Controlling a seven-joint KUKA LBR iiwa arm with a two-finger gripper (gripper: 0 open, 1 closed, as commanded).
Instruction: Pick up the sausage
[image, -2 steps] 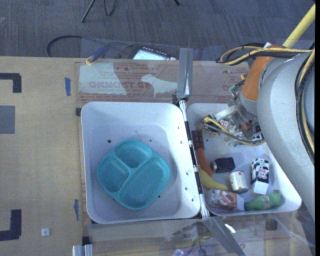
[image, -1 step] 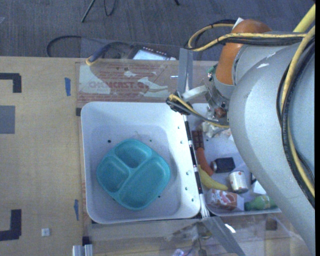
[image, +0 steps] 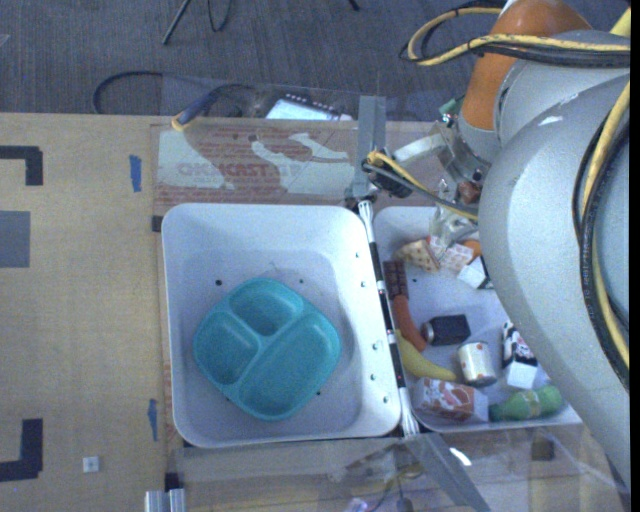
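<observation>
The sausage (image: 405, 321), a short orange-red link, lies near the left wall of the right bin (image: 385, 225), just above a yellow banana (image: 426, 366). The arm's big grey body covers the right part of this bin. My gripper (image: 452, 232) hangs over the bin's far end, above a cheese wedge (image: 421, 256) and up and to the right of the sausage, clearly apart from it. Cables and the wrist crowd the gripper.
The left bin (image: 200, 230) holds a teal divided plate (image: 266, 347). Around the sausage lie a brown bar (image: 395, 277), a black block (image: 447, 328), a small can (image: 477, 362), a red packet (image: 447, 399) and a green item (image: 527, 403).
</observation>
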